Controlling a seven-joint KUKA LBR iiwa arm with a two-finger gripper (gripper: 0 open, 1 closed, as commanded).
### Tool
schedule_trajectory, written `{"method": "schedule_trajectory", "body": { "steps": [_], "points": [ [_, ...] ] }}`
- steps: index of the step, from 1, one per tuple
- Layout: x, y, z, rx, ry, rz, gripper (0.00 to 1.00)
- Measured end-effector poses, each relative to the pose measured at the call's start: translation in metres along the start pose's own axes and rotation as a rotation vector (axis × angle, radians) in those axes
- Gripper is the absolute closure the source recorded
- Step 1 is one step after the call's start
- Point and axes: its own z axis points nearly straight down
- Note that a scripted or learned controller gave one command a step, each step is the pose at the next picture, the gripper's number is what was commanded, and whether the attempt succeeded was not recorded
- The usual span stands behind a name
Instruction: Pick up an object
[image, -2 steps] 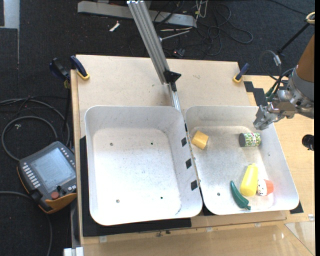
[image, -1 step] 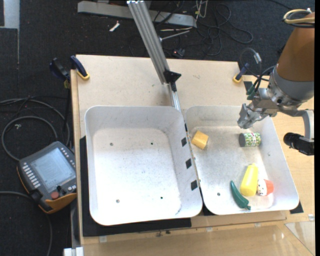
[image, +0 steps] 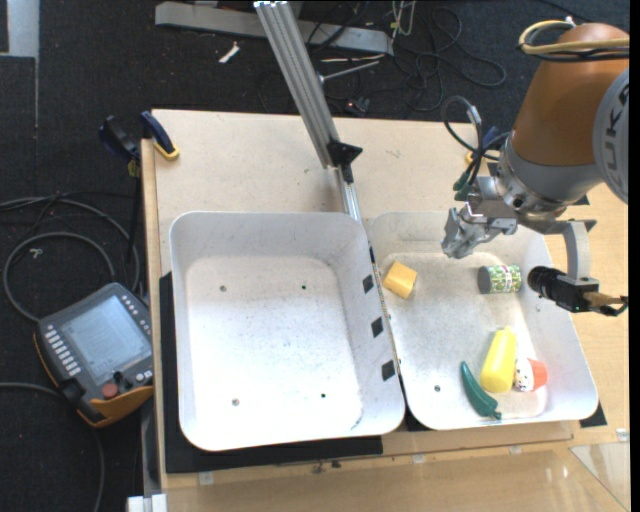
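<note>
Five objects (image: 400, 279) in right bin (image: 570, 395)

Bins (image: 270, 240) matt white plastic, speckled; bench (image: 250, 150) pale wood; yellow bottle (image: 498, 361) glossy plastic.

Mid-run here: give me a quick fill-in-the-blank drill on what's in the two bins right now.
1. The yellow block lies in the ____ bin in the camera view.
2. The gripper hangs over the ____ bin.
3. The green tool lies beside the ____ bottle.
4. The small can lies to the ____ of the yellow block.

Missing words: right; right; yellow; right
</note>
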Motion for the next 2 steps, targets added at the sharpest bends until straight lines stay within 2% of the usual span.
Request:
{"method": "schedule_trajectory", "body": {
  "steps": [2],
  "points": [
    [0.091, 0.028, 0.016, -0.001, 0.000, 0.000, 1.00]
  ]
}}
